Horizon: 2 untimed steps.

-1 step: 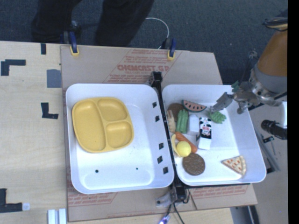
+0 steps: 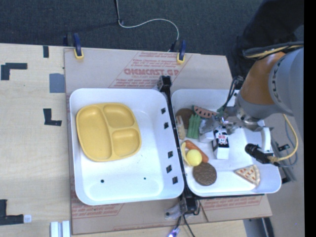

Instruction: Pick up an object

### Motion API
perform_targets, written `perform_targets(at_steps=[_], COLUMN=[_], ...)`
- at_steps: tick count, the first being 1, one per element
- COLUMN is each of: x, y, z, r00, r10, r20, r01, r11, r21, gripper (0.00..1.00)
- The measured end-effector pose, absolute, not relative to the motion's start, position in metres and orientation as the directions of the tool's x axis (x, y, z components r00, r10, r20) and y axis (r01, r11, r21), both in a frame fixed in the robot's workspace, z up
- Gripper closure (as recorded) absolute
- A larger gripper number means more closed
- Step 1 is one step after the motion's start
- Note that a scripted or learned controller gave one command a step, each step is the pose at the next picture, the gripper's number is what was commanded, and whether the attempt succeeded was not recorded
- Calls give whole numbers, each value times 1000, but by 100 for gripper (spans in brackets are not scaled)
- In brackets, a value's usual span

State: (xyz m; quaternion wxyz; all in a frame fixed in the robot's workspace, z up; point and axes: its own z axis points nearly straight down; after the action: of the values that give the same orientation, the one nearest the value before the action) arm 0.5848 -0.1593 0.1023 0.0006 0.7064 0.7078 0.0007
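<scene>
In right bin (image 2: 269, 184), gripper (image 2: 222, 141) is seen lowered among toy foods; finger spacing cannot be told. Yellow lemon (image 2: 194, 157) lies at 8 o'clock, near; cookie (image 2: 204, 174) beyond at 7.

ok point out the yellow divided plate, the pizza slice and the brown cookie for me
yellow divided plate (image 2: 107, 131), camera view, on the ridge where its three compartments meet
pizza slice (image 2: 248, 174), camera view, middle of the slice's topped face
brown cookie (image 2: 204, 174), camera view, centre of its round top
</scene>
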Motion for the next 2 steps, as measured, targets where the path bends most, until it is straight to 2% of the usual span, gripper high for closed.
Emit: perform_targets(at_steps=[1,2], x=[616,665], y=[-126,-128], z=[90,82], r00=[1,-7], r10=[1000,1000], r20=[-3,4], r01=[1000,1000], r11=[-1,7], r21=[-4,-27], gripper=[0,0])
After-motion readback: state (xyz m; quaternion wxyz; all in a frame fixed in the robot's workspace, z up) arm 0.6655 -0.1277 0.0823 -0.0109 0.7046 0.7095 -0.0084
